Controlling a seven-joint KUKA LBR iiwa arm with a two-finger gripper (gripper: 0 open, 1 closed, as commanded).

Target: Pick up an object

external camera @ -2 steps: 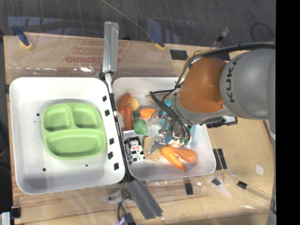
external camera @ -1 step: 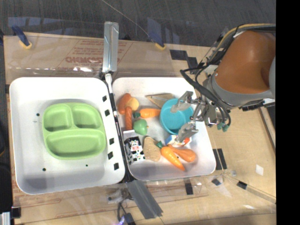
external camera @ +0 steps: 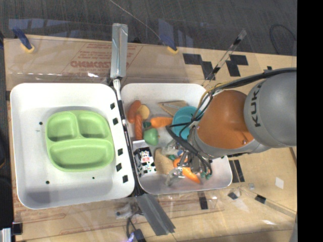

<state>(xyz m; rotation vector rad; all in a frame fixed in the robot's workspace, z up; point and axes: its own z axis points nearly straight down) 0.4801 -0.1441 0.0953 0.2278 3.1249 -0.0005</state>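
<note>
The tool (external camera: 187,169) is down in the near right corner of the right bin (external camera: 166,91), hanging from the grey arm (external camera: 270,112) with its orange band (external camera: 225,119). Whether it is gripping anything, I cannot tell; cables and metal parts crowd the tip. Right at the tip lies a small orange carrot-like piece (external camera: 191,175), its long axis running left to right and tilted slightly, the narrower end toward the right bin's near wall. It touches or sits just under the tip.

Just left of that is a pale beige lump (external camera: 162,161), and further left a small black-and-white box (external camera: 144,161) against the divider. Toward the back of the bin are a green ball (external camera: 151,135), an orange carrot (external camera: 161,121) lying crosswise with its length left to right, a reddish sausage shape (external camera: 135,111) and a teal bowl (external camera: 183,119) partly under the arm.

The left bin (external camera: 25,135) holds a green divided tray (external camera: 79,140), flat in the middle. Both bins rest on the worktop (external camera: 262,185).
</note>
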